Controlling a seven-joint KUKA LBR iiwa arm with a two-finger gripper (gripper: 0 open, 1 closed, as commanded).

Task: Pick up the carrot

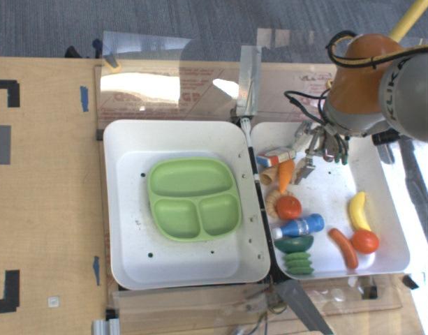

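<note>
Camera view: 2 white bins on the surface.
Carrot [285, 174]: right bin [392, 208], near its left wall, tip pointing down.
Jaws [317, 153]: just right of carrot, above it; cannot tell whether spread or closed.
Left bin [123, 187]: green divided plate [194, 198].

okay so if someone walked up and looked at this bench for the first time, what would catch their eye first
Probably the green divided plate, alone in the middle of the left bin. Next, the bright jumble of toy food along the right bin's near and left sides: a carrot, a tomato, a blue bottle and a yellow banana. Above that, the grey arm's orange band stands out, with the gripper hanging just right of the carrot.
</note>
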